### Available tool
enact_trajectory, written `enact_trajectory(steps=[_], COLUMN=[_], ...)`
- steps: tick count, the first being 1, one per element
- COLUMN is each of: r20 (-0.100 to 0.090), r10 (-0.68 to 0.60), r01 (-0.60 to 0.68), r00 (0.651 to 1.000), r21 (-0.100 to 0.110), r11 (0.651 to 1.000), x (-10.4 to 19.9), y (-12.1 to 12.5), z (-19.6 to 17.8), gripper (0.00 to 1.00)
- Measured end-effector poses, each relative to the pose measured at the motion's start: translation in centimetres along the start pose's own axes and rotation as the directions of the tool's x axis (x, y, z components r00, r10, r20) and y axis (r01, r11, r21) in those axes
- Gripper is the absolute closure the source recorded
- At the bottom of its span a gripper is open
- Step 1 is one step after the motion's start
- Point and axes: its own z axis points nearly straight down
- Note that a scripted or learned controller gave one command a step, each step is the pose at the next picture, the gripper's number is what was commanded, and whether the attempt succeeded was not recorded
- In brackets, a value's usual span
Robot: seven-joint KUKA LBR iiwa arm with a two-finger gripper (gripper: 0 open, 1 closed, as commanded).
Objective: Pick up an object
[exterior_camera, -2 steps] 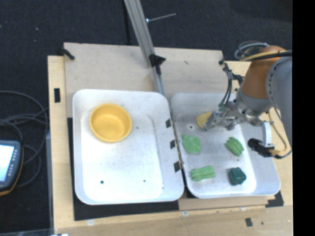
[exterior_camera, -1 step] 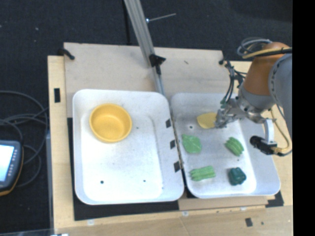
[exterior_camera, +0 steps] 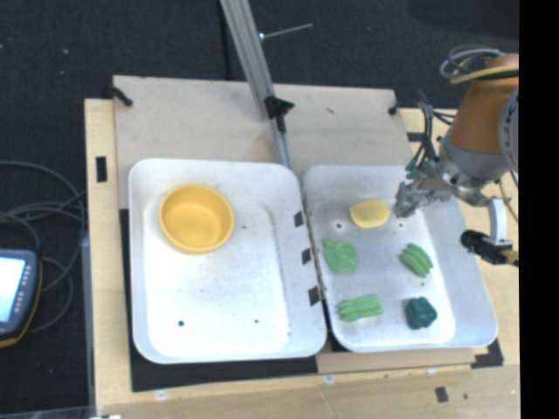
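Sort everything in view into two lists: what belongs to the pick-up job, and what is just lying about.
Job:
gripper
yellow piece beside it
three green pieces
dark green piece
right bin

Lying about:
yellow bowl
left bin
handheld screen
metal bar

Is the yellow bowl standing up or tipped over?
Standing up. The bowl sits in the left bin with its round opening facing up, so you see inside it.

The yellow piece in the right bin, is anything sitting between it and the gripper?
No. The gripper is right beside the yellow piece, on its right edge, with bare bin floor around. The green pieces lie lower down in the right bin, out of the way.
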Motion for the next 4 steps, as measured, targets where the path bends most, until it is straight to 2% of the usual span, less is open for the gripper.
enact_trajectory(steps=[1,2,3,4], r20=[0.000,-0.002,-0.001,-0.002], r10=[0.000,-0.004,-0.003,-0.004], r01=[0.000,0.004,0.003,0.004], r00=[1.000,1.000,1.000,1.000], r21=[0.001,0.003,0.005,0.002], r11=[1.000,1.000,1.000,1.000], x=[-0.1,5.3,9.6,14.4], y=[0.1,-0.4,-1.9,-3.8], z=[-3.8,-4.5,-4.1,-5.8], gripper=[1.00,1.00,1.00,1.00])
